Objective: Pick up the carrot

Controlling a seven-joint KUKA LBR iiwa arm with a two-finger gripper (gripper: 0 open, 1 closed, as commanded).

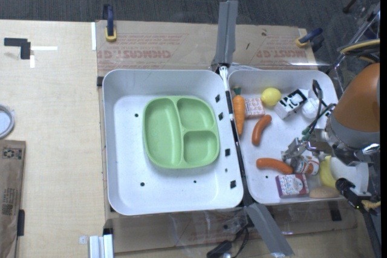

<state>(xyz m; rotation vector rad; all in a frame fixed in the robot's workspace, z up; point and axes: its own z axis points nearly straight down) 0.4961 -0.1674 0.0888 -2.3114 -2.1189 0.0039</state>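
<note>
The carrot [239, 113] lies in the right bin [254, 191], hard against that bin's left wall, running lengthwise along the wall with its thicker end toward the far side. Just beside it sit a small pink-and-white packet [254, 107] and, next to that, a lemon [271, 96]. A sausage [261, 129] rests at a slant near the carrot's lower end, apart from it. A second sausage [274, 164] lies nearer the front of the bin, with a maroon packet [292, 185] below it. The gripper [297, 153] sits low in the right half of the same bin, near the second sausage's right end and well apart from the carrot; whether it is wide, narrow or gripping anything cannot be told amid the clutter there. The arm's orange band [363, 99] shows at the right edge. The left bin [121, 148] contains a green divided plate [181, 131] with three compartments.
</note>
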